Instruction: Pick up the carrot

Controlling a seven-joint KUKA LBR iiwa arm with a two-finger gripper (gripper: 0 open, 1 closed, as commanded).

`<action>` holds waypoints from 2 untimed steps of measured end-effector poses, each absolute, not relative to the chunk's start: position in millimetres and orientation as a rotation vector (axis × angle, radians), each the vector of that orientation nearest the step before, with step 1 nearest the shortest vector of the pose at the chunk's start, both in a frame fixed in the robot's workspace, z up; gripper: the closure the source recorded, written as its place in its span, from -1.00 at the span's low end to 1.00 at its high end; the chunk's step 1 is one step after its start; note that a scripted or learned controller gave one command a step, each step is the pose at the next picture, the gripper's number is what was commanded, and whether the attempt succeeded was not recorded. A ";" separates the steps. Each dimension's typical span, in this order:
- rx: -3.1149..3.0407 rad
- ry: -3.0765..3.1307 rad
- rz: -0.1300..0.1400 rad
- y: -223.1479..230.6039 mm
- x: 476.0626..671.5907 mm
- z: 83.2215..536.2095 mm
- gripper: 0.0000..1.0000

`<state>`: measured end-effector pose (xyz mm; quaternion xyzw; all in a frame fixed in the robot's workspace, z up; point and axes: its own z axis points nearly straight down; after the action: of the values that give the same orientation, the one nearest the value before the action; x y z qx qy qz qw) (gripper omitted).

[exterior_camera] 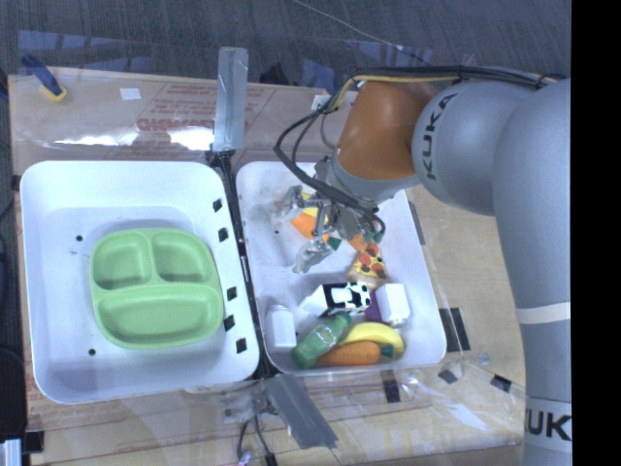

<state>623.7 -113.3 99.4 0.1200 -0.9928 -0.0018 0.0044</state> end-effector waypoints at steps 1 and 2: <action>0.387 -3.123 0.001 -112.1 628.6 116.5 1.00; 0.885 -3.021 0.008 -201.4 651.1 195.1 1.00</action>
<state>651.1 -201.4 195.1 0.2812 -0.9596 0.0027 -0.0035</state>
